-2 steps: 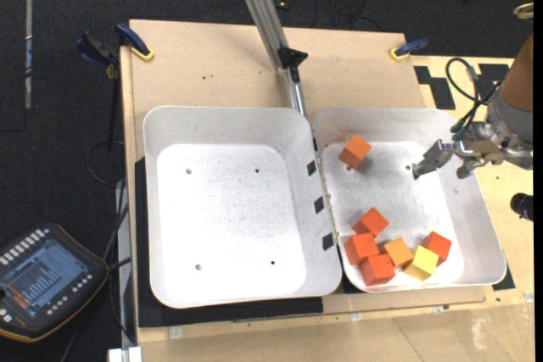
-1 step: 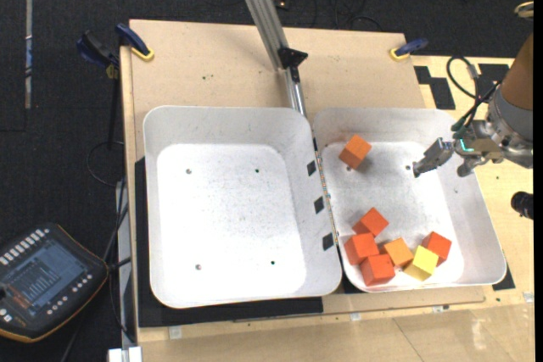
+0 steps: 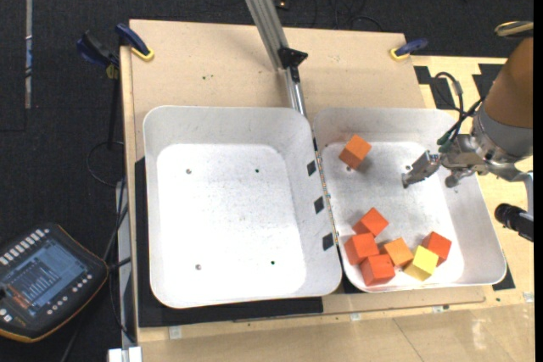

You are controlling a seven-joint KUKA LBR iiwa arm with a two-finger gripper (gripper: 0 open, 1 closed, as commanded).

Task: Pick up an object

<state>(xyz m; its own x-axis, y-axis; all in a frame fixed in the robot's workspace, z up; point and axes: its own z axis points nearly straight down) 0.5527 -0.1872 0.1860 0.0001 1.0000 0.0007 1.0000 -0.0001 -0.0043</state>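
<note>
Sitting at the 6 o'clock edge of the right bin [image 3: 475, 208], a cluster of blocks gathers: a red cube [image 3: 377, 268], an orange-red cube [image 3: 370, 224], an orange cube [image 3: 397, 251], a yellow cube [image 3: 422, 262] and another red cube [image 3: 437, 245]. Farther back, toward 11 o'clock, a lone orange cube [image 3: 355, 151] rests apart. The gripper [image 3: 416, 175] hovers at 3 o'clock, jaws released, grasping nothing. The left bin [image 3: 161, 131] lies beside it.
</note>
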